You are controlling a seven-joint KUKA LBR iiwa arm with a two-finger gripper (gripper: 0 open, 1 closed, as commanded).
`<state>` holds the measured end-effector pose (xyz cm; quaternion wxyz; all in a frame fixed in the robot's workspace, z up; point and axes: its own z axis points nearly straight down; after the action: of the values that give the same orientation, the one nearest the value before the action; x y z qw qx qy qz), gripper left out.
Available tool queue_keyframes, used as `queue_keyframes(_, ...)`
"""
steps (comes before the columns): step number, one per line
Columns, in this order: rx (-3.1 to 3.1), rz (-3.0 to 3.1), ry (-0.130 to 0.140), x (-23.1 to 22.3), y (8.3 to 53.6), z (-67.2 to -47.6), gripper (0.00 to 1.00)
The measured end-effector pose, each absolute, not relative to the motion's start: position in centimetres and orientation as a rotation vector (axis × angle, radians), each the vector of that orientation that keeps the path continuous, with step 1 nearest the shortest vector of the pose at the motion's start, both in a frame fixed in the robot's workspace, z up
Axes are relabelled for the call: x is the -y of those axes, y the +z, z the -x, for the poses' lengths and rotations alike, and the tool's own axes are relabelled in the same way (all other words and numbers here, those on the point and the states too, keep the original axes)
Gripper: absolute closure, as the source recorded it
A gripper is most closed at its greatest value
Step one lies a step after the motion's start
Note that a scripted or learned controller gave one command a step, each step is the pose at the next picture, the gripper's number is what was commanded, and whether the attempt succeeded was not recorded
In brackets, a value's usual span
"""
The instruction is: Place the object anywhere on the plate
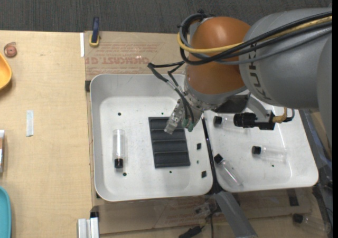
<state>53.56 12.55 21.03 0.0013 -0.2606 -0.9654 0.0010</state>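
We see the gripper (178,121) hanging over the upper edge of a black ribbed plate (169,143) in the left bin (105,184). A clear vial (119,149) with a black cap lies left of it. The right bin (306,173) holds more clear vials (268,152).

Arm reaching in from right, wrist low.
Grey arm (296,57) enters from the right edge; orange band (216,55) sits above the wrist, looped by yellow and black cables. Gripper (179,121) points down and left, tilted. Finger state not resolvable from this angle.
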Motion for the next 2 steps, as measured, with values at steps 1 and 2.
queue_keyframes(1, 3.076, 0.632, 0.002, -17.2, 22.2, -47.8, 1.00)
queue_keyframes(2, 3.074, 0.644, 0.001, -17.7, 18.7, -51.8, 1.00)
